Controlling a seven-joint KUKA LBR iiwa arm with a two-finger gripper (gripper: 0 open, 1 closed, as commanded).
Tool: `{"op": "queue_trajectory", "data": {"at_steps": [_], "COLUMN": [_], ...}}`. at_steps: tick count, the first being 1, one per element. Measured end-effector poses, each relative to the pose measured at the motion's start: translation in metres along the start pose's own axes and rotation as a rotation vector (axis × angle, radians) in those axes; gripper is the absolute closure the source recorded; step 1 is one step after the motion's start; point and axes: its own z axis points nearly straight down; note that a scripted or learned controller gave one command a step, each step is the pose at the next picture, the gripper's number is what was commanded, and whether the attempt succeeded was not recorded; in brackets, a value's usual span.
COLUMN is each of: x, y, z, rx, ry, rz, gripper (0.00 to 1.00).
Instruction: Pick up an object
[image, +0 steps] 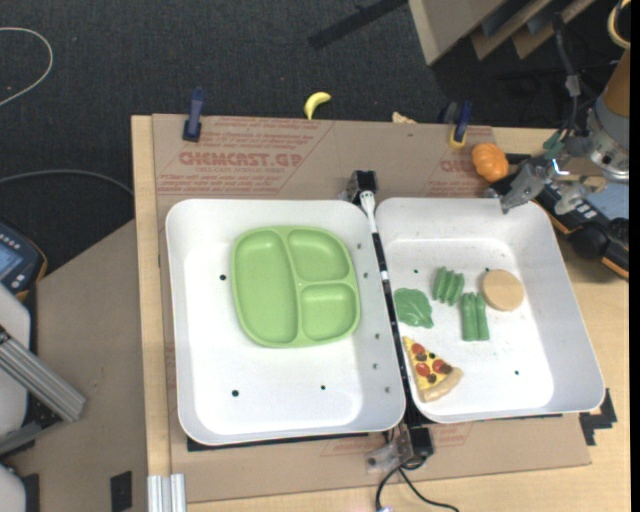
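A: Where's the gripper?

B: In the camera view, the grey two-finger gripper (522, 186) hovers over the far right corner of the right shallow white bin (560, 385). It grips nothing; I cannot tell whether it is spread or closed.

A: And the objects?

B: In that bin: a round tan cookie (503, 291), green bean pieces (460, 301), a green leaf (413, 307), a toy pizza slice (432, 369). The left white bin (195, 370) holds a green three-compartment plastic plate (295, 286).
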Motion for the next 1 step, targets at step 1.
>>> {"op": "queue_trajectory", "data": {"at_steps": [1], "x": [-0.0317], "y": [-0.0577], "z": [0.1104], "rx": [0.014], "ry": [0.004], "rz": [0.005], "gripper": [0.00]}}
